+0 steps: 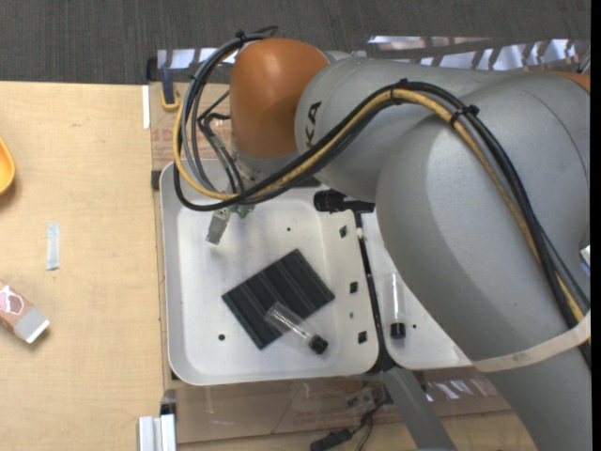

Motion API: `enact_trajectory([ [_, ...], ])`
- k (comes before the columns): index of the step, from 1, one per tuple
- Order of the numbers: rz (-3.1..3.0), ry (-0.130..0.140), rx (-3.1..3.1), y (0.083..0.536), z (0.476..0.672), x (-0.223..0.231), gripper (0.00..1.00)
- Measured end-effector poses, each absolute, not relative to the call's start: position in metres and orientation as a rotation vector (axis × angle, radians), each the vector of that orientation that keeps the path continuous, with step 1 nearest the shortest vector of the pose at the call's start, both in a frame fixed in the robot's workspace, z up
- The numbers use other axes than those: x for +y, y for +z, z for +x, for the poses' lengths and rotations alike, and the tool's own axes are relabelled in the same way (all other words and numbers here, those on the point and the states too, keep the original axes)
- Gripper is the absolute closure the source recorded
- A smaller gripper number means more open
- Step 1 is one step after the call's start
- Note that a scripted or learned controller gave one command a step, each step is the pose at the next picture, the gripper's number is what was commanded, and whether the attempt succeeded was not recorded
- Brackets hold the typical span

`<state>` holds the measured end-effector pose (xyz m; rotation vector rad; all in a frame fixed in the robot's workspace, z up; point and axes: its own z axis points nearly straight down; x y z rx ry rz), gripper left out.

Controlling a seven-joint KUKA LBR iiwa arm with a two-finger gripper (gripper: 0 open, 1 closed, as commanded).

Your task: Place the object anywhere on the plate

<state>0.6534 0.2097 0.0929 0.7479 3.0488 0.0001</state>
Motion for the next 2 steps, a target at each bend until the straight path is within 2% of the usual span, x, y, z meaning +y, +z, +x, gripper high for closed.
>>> enact_trajectory([
  [1,-0.17,0.002,3.134,0.094,0.632,0.228,0.0],
  [2,-1.056,0.003,2.952,0.094,0.661,0.224,0.0],
])
